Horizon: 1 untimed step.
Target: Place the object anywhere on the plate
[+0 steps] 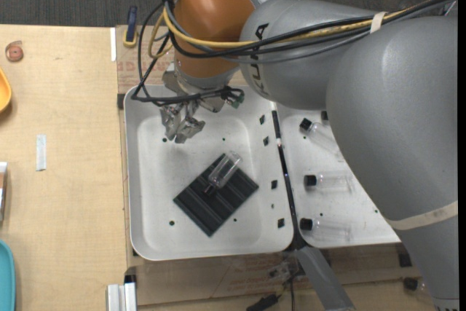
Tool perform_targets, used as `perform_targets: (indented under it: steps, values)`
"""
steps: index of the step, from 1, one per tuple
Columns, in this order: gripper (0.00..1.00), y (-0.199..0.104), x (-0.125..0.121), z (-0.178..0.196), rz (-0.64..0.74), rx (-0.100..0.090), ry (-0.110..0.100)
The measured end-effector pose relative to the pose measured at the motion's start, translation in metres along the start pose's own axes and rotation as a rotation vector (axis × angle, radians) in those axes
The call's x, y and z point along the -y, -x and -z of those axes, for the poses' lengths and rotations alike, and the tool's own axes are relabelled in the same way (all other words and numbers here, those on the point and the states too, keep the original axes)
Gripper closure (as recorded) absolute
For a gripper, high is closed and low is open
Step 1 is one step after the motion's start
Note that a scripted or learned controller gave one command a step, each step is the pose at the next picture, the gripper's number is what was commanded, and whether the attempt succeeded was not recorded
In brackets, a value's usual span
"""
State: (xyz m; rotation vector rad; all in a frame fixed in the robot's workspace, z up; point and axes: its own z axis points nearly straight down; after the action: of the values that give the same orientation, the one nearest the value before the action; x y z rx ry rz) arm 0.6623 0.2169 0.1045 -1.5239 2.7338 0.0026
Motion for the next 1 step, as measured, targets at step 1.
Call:
perform_targets:
  steps: [1]
  values:
    - [1.00,-0.0477,-0.0448,0.1026,0.363,-0.006,0.005]
